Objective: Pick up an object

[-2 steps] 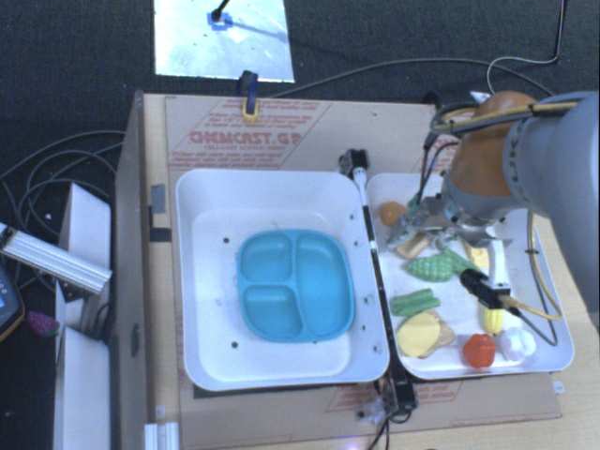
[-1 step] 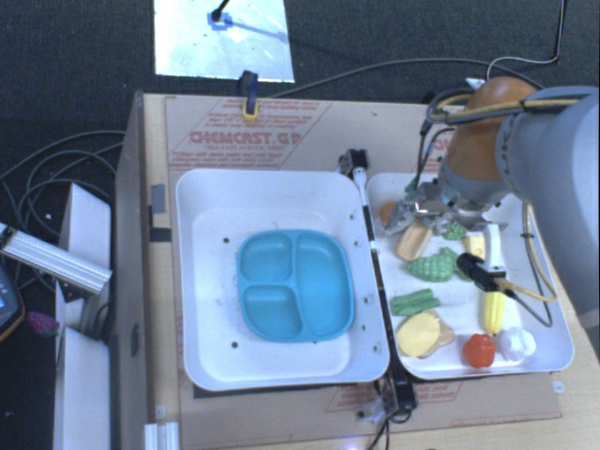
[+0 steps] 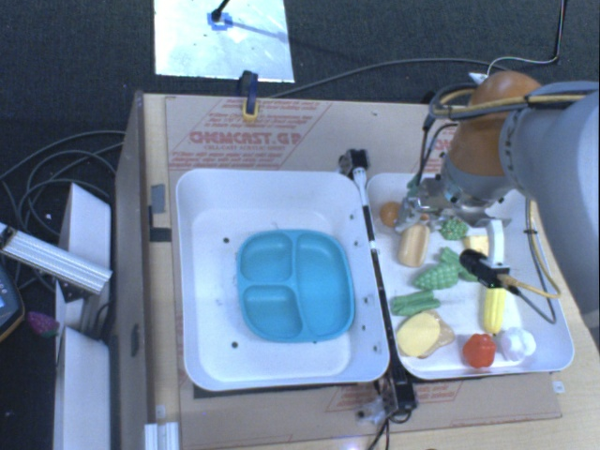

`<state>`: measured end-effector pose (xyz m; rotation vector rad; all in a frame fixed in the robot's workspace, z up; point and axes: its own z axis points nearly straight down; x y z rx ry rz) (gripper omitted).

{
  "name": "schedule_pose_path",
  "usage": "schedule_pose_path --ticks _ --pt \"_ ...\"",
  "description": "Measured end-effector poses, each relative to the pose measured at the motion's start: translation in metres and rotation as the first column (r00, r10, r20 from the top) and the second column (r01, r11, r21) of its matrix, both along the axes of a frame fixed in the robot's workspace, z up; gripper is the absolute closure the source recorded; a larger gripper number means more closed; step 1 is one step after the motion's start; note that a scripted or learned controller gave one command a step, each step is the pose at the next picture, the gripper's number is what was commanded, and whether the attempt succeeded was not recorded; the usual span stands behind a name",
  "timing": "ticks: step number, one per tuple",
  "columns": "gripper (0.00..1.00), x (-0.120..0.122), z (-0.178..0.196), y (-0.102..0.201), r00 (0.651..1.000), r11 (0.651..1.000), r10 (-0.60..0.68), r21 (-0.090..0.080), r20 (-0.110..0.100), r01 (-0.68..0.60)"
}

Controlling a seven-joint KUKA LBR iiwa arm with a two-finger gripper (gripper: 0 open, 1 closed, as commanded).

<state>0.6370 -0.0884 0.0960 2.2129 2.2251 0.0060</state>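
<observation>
gripper (image 3: 419,216) low in right bin (image 3: 553,345), finger state impossible to tell | directly over beige piece (image 3: 413,245), orange piece (image 3: 389,215) just beside | step: reaching down for a pick, nothing seen held | next: needs closing squarely on beige piece, avoiding green pieces (image 3: 441,272) | left bin (image 3: 202,345) carrying blue tray (image 3: 295,284)

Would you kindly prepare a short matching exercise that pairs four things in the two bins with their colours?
Things:
1. divided plate
2. round toy by the right bin's near edge
3. corn cob
4. pea pod

Colours:
a. yellow
b. green
c. blue
d. red

Pairs: 1-c, 2-d, 3-a, 4-b
</observation>
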Motion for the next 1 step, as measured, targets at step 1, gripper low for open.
schedule_pose_path --ticks 1 --pt "1.0 -0.0281 0.1071 0.0525 1.0 1.0 0.0 0.0 0.001 0.0"
